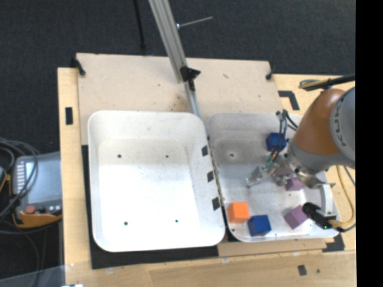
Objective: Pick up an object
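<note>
1. Three loose objects lie near the front wall of the right bin [239, 127]: an orange block [240, 211], a blue block [260, 225] just beside it toward the front, and a purple block [295, 217] further right.
2. A smaller purple piece [293, 184] sits under the arm's wrist, partly hidden.
3. The end effector [258, 176] hangs low over the middle of the right bin, well apart from the three blocks at the front; I cannot tell how wide it stands, and nothing shows between its parts.
4. The arm [320, 130], with its orange band, reaches in from the right over the bin's right half.
5. The left bin [108, 130] lies directly beside the right one on the surface [131, 79].
6. A metal rail [170, 31] slants up from between the bins.
</note>
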